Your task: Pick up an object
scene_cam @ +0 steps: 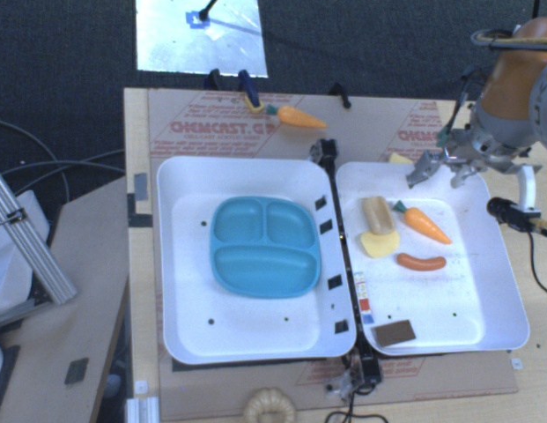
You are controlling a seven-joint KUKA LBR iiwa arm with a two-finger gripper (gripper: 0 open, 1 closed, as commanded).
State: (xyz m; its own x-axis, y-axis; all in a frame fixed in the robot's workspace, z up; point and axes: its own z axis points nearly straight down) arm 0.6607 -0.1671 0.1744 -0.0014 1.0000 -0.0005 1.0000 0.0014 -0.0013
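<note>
Nearest the camera, a brown block (pixel 395 331) lies at the front edge of the right bin (pixel 484 324). Farther back in that bin sit a sausage (pixel 421 262), a yellow slice (pixel 379 243) touching a bread roll (pixel 376 213), and a carrot (pixel 423 223) just beside them. My tool (pixel 442 169) hangs over the bin's far edge, fingers spread and holding nothing. A blue divided plate (pixel 264 245) rests in the left bin (pixel 185 324). Another carrot (pixel 297 117) lies on the bench (pixel 370 117) behind.
</note>
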